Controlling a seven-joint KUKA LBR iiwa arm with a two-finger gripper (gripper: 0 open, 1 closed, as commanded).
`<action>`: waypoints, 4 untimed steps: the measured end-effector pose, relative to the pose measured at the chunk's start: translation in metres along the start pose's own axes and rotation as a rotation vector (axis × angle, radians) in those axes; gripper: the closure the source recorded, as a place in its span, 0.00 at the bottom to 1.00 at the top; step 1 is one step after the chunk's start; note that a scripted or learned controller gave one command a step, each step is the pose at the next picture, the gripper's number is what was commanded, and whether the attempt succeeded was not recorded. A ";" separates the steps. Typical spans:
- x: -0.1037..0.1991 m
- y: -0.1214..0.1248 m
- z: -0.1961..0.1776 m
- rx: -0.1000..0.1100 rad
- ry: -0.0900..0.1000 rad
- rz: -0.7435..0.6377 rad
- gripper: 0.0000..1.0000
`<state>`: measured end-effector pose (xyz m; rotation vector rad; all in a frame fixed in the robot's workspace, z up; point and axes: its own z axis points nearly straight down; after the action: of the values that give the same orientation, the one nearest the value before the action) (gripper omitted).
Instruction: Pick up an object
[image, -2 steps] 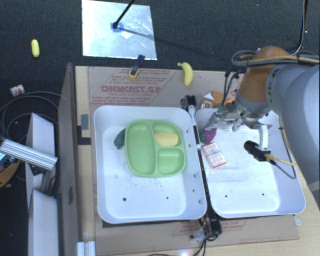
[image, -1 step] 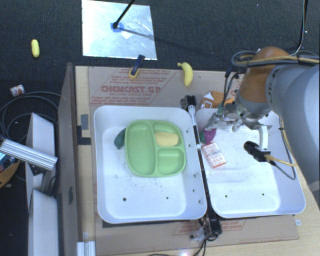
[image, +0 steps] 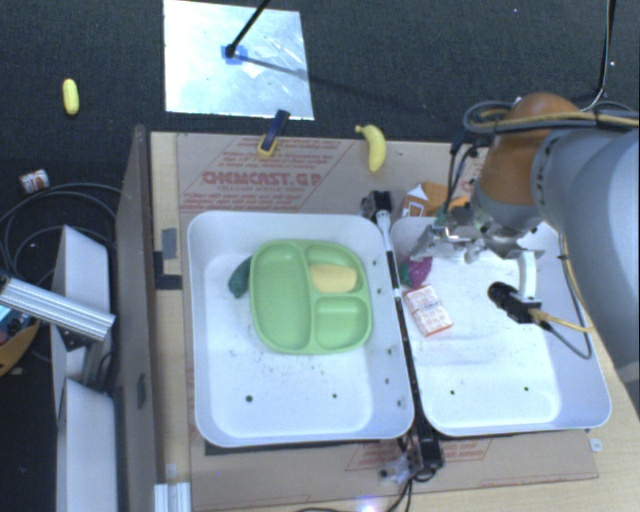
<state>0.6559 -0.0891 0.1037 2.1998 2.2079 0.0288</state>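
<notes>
Pincer (image: 440, 240) hangs low over the right bin (image: 520, 390); its opening cannot be told; purple object (image: 419, 270) just beneath, red-and-white packet (image: 429, 309) nearer the camera

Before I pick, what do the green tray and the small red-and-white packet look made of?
Green tray: seemingly moulded plastic, matte, uniform colour, rounded compartment walls. Red-and-white packet: likely printed card or foil wrap, flat with sharp corners; too small to tell which.

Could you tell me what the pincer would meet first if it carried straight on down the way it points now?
Probably the floor of the right bin near its far end; the pincer points downward, though depth is unclear.
</notes>
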 end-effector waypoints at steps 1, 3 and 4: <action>-0.002 0.008 0.006 -0.004 0.002 -0.001 0.00; 0.000 0.010 0.006 -0.002 -0.002 -0.001 0.00; 0.000 0.009 0.006 -0.003 -0.002 0.000 0.00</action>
<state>0.6653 -0.0895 0.0983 2.1976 2.2052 0.0294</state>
